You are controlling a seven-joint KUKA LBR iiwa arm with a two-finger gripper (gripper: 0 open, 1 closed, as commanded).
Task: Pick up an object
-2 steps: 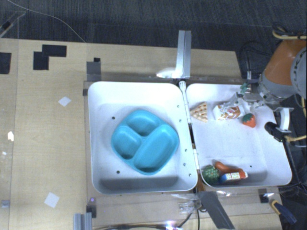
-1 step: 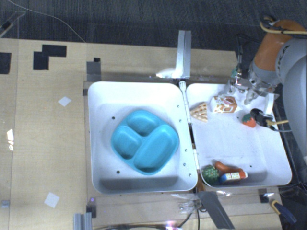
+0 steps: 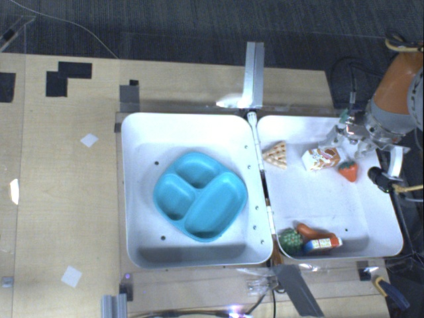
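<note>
A: What step is being worked here?

B: Approach, it seems. The gripper (image 3: 349, 132) is hung over the right bin's (image 3: 371, 244) far right corner, its grip state can't be told. The red-white packet (image 3: 322, 158) and small red piece (image 3: 348, 171) are lying just beside it. A descent onto one is needed next.

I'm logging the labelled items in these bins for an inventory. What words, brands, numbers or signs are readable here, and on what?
No text can be read in this view.
White packet with red and orange print, right bin: too blurred to read.
Small bottle with a white label, near edge of the right bin: label too small to read.
Black square marks on the bench: shapes, not letters.
</note>
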